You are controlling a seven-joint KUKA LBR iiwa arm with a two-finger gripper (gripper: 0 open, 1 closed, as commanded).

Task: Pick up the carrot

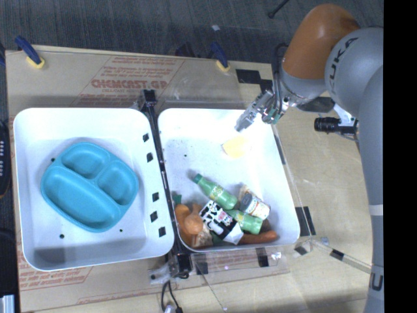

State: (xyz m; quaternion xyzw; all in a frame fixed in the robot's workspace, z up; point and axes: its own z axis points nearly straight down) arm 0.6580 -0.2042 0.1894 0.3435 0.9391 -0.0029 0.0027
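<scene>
The carrot (259, 237) lies at the right bin's (281, 168) near edge, among a green bottle (218, 192) and other clutter. Left, a blue tray (90, 186). Farther back the hand (253, 118) hovers over that bin's far corner, seemingly holding nothing; finger spread unclear.

You see grey arm (365, 109), smooth rounded casing, dark lettering on upper link. Glossy orange band (316, 41) above wrist. Black stub fitting on side of link. Gripper (251, 119) small, metallic grey, bit of green at its base.
</scene>
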